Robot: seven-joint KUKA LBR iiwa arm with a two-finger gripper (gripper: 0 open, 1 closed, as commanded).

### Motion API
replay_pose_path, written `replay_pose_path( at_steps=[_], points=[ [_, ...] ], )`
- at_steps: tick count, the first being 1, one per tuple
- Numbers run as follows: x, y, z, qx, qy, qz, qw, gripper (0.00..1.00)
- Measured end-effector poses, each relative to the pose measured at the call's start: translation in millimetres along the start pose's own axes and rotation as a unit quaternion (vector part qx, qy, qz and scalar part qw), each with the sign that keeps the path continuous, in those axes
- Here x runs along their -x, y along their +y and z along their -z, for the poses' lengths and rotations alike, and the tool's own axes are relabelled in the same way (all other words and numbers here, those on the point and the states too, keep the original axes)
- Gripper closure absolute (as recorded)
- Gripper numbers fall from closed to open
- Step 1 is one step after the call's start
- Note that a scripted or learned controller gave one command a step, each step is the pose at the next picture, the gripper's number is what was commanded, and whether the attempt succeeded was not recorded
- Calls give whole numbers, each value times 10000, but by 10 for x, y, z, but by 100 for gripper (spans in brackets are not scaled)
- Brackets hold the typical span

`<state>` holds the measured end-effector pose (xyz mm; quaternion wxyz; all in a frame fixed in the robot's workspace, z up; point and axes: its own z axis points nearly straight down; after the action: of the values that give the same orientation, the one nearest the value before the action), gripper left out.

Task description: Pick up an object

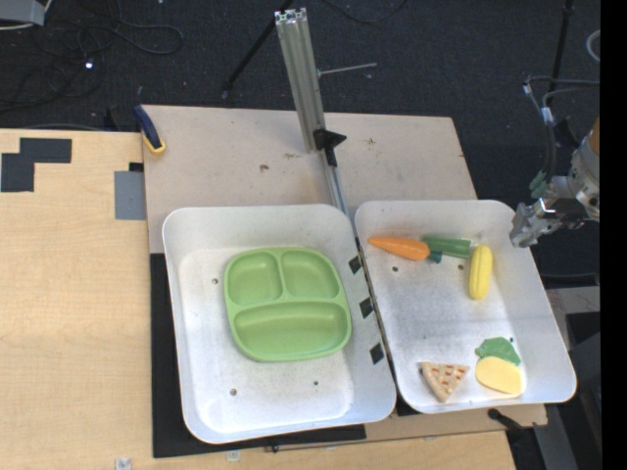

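Gripper (529, 225) at right bin's (411, 360) 2 o'clock rim, grip state unclear. Toy carrot (400, 248) at 11, banana (480, 271) just below gripper.

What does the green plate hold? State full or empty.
Empty. The green plate lies flat in the left bin, and all three of its compartments show bare green.

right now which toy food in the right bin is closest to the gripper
The yellow corn, lying near the bin's upper right edge, just below-left of the gripper. The carrot is further left; the pizza slice and lemon sit at the bottom.
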<state>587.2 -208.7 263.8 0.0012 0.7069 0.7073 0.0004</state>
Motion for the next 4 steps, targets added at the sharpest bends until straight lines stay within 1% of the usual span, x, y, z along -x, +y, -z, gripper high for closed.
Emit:
replay_pose_path(
  at_steps=[1,2,3,4],
  points=[
    [-569,-16,-87,-30,16,18,10000,100],
    [-1078,-233,-139,-36,18,17,10000,100],
    [-1525,-351,-263,-40,16,15,10000,100],
    [-2043,-485,-194,-34,18,24,10000,100]
  ],
)
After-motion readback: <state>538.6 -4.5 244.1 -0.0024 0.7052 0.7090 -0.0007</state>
